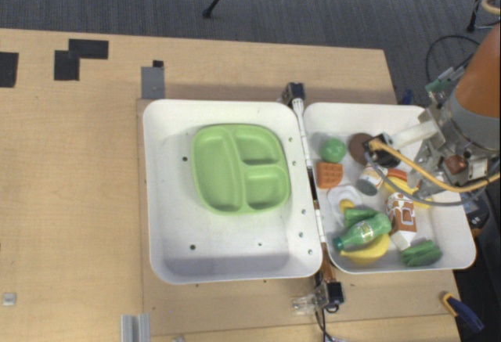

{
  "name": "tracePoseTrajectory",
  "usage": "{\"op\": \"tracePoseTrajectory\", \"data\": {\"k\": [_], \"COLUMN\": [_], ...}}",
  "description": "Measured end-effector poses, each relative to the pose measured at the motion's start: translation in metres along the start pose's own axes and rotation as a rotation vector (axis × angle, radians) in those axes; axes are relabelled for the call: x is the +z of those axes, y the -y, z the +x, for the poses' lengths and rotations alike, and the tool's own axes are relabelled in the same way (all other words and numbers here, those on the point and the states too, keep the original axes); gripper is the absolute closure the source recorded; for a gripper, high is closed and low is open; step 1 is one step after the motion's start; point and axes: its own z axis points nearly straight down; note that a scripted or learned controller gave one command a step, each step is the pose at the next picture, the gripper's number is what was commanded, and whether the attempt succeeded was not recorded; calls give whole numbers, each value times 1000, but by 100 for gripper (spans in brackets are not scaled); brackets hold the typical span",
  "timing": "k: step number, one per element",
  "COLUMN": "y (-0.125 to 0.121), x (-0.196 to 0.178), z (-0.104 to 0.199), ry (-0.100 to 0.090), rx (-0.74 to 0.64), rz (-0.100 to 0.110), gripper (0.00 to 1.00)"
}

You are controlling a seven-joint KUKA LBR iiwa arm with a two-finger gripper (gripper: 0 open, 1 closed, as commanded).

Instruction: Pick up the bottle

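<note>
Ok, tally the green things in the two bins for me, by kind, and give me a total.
Green divided plate, left bin: 1
Green bottle, right bin: 1
Green ball, right bin: 1
Green toy vegetable, right bin: 1
Total: 4
A green scrap just above the bottle is too hidden to count separately.

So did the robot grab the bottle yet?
Not yet. The green bottle lies on its side in the right bin, resting on a yellow banana among other toys. Nothing looks done so far. The arm is over the bin's right side, higher in the picture than the bottle; I can't make out its hand. Left: reach the bottle, grip and lift it.
</note>
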Motion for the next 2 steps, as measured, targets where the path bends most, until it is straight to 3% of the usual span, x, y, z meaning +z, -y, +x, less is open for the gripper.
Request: {"op": "tracePoseTrajectory", "data": {"k": [1,2], "y": [-92,-30], "x": [22,5], "z": [-23,-7], "ry": [0,-1], "rx": [-136,39], "rz": [-1,0], "gripper": [100,100]}}
